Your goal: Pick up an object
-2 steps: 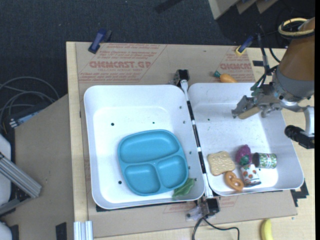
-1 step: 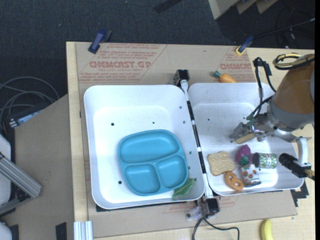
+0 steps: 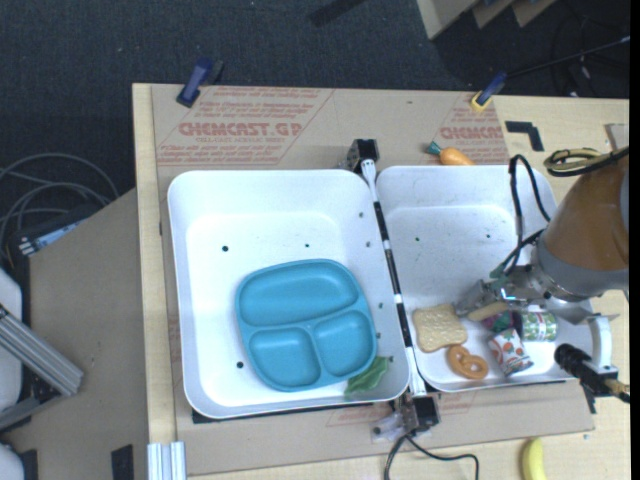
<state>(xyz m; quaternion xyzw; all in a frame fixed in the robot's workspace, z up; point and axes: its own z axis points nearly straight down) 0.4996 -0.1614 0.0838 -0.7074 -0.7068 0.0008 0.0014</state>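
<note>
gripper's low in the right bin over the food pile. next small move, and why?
Probably a short straight lift to check the grasp. The gripper sits low in the right bin, beside the toast slice, pretzel and small cans. Nothing can be seen between its fingers, so lifting would show whether anything comes up.

The right bin's (image 3: 440, 208) upper half lies open for passage; its lower end is crowded by a toast slice (image 3: 436, 328), pretzel (image 3: 467, 362), cans (image 3: 510, 352) and the arm (image 3: 585, 238). The blue tray (image 3: 303, 323) blocks the left bin's (image 3: 200, 268) lower middle
</note>
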